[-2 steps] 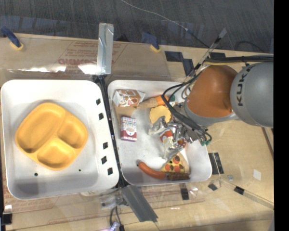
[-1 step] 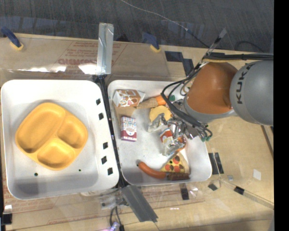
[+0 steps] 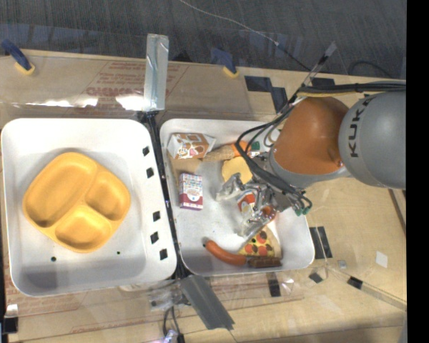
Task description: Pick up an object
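My gripper is low in the right bin, under the orange wrist band. Its two metal fingers stand apart, open, one toward the bin's middle and the other nearer the front wall. A small red and white object lies in the gap between them; I cannot tell if either finger touches it. Just in front of the gripper lies a toy pizza slice, with a red sausage to its left. A small red and white carton lies left of the gripper.
A snack packet and a tan flat piece lie at the back of the right bin. The left bin holds a yellow divided plate. Black cables hang by the wrist.
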{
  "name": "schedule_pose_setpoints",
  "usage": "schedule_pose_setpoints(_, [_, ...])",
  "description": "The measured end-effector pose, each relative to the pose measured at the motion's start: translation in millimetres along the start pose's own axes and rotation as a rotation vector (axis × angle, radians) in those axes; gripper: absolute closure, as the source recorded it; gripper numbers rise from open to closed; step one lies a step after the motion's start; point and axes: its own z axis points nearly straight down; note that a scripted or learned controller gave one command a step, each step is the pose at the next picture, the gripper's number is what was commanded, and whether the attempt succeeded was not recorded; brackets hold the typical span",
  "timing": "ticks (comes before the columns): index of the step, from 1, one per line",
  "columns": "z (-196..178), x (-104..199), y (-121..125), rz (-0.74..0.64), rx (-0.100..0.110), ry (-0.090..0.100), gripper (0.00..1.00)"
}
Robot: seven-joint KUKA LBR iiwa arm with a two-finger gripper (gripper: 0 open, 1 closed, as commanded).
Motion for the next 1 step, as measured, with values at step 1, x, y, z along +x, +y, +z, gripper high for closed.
schedule_pose_setpoints(1, [-10.3,-1.6,0.8,-0.004,0.000,-0.001,1.00])
